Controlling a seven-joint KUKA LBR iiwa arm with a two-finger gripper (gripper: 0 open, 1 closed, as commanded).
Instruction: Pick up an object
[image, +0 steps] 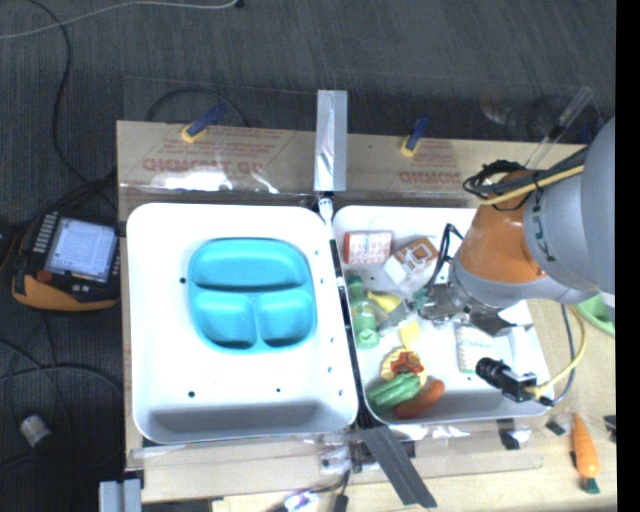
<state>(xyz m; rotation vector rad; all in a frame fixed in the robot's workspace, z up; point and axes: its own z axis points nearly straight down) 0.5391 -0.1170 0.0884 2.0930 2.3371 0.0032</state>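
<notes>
Arm: the grey KUKA arm with the orange band (497, 247) comes in from the right edge of the frame and bends down over the right white bin (532, 398).
Hand: the hand (432, 302) is low in the middle of the right bin, among the small items; its tip is dark and partly hidden under the wrist, so whether it is spread or pressed together cannot be told, and nothing is seen pinched in it.
Hand contact: it sits just beside the yellow block-like toy (388, 303) and the small brown-and-white carton (413, 258); touching or apart cannot be told.
Objects to pick: all lie in the left half of the right bin. A red-and-white printed box (367, 247) is at the upper left, the carton just right of it, a green plastic bottle-like toy (361, 312) along the left wall, the yellow toy beside that.
Lower cluster: a green pepper-like toy (397, 387), a red-brown sausage-like toy (420, 398) and a small orange-and-yellow piece (404, 361) lie together at the bin's lower left.
Left bin: the left white bin (150, 400) carries a light blue three-compartment plastic tray (250, 292), near its middle.
Tabletop: a brown cardboard sheet (220, 155) lies behind the bins; an orange carrot toy (585, 452) lies at the lower right, outside the bins.
</notes>
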